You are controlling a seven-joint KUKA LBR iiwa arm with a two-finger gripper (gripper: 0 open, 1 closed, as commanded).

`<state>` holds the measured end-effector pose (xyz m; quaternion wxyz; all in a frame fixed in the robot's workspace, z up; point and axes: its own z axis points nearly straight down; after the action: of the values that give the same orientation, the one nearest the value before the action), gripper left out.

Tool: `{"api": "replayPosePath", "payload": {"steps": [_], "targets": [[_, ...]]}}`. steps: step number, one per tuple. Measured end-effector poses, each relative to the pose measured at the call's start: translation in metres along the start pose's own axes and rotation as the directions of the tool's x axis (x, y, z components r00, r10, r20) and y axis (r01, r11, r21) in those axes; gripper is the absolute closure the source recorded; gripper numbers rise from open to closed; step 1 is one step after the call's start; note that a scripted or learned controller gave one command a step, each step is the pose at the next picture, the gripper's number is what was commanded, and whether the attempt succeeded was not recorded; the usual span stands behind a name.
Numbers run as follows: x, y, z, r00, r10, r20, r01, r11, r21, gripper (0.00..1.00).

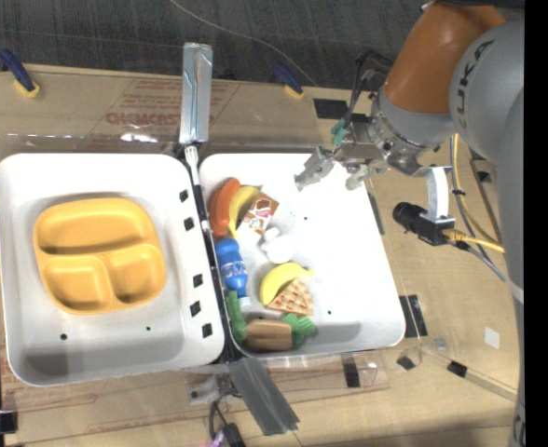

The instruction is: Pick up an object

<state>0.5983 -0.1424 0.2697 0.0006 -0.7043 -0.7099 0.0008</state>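
The objects lie heaped along the left side of the right bin [367, 277], in the lower middle of the frame, close against the divider between the two bins. At the top of the heap an orange piece [222, 203] touches a banana [245, 198] and a small red-and-white packet [259, 214]; just below them sits a white lump [276, 242], and beside the wall a blue bottle [230, 266] lies lengthwise. Lower down a yellow wedge [283, 277] rests on a waffle [295, 299], with a green piece [301, 325] and a brown bun-like piece [267, 334] at the bin's lower edge. The gripper [331, 168] hangs over the upper rim of that bin, in the upper right of the frame, well apart from the heap; its two pale fingers are spread apart with nothing between them, though at this slant how wide they stand is hard to judge. The grey arm [479, 73] with its orange band fills the upper right corner. The left bin [13, 277] holds a yellow divided tray [99, 251] near its centre. Both bins sit on a cardboard-covered bench [460, 287], with a metal bar [196, 91] standing above the gap between them.
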Motion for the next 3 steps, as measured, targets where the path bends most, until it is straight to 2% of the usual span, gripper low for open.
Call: {"api": "replayPosePath", "payload": {"steps": [1, 2, 3], "targets": [[0.044, -0.05, 0.147, 0.991, 0.137, 0.0, -0.137, 0.99, 0.004, 0.0], [0.026, -0.102, 0.177, 0.998, 0.067, 0.004, -0.067, 0.998, -0.007, 0.0], [0.041, -0.119, 0.175, 0.999, -0.037, 0.012, 0.037, 0.999, -0.014, 0.0]]}}
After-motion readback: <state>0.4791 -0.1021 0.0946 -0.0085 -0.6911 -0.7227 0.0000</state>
